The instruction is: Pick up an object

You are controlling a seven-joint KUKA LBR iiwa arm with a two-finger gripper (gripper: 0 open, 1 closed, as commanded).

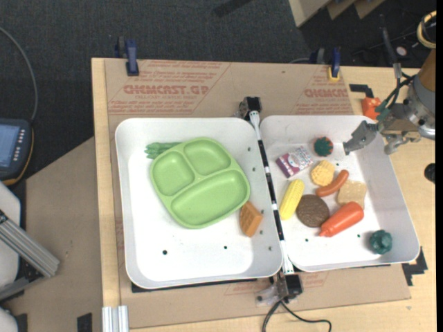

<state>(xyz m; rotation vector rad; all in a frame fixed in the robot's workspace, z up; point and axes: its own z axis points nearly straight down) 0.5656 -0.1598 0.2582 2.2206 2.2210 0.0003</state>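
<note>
Jaws [360,139] blurred above right bin [405,216].

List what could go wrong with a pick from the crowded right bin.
1. The corn cob, brown patty, carrot, sausage and bread piece lie packed together, so the fingers may snag a neighbour.
2. The gripper sits near the right bin back corner, by the dark green toy; a descent there may clip the wall.

We see a blue clamp [129,55] at eleven o'clock and another clamp [334,64] at one o'clock, both on the brown Chemcast-printed board [208,88]. A blue-screened handheld pendant [14,151] sits at nine, and an aluminium rail [28,247] at eight.
</note>
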